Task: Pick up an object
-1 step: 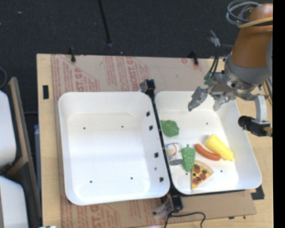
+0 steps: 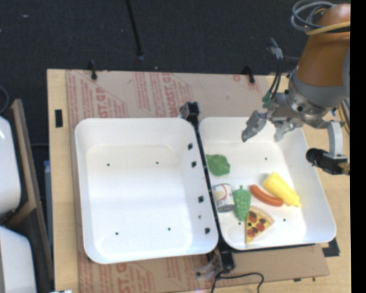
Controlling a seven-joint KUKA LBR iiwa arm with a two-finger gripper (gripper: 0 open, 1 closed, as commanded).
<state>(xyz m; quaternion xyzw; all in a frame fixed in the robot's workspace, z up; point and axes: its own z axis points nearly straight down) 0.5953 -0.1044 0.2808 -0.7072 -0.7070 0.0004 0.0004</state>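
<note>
My gripper (image 2: 268,129) hangs over the back part of the right bin (image 2: 311,224), its two grey fingers spread apart with nothing between them. Below it in that bin lie a flat green piece (image 2: 218,164), a yellow block (image 2: 282,188), a red-orange sausage (image 2: 266,196), a green vegetable-shaped toy (image 2: 241,204), a pizza slice (image 2: 256,223) and a small clear-and-white item (image 2: 222,193). The green piece is the nearest, down and to the left of the fingers.
The left bin (image 2: 85,163) sits beside the right one, with a black divider clamp (image 2: 190,110) between them at the back. Both rest on a cardboard sheet (image 2: 134,93) on the bench. A black fitting (image 2: 322,159) juts in at the right bin's right rim.
</note>
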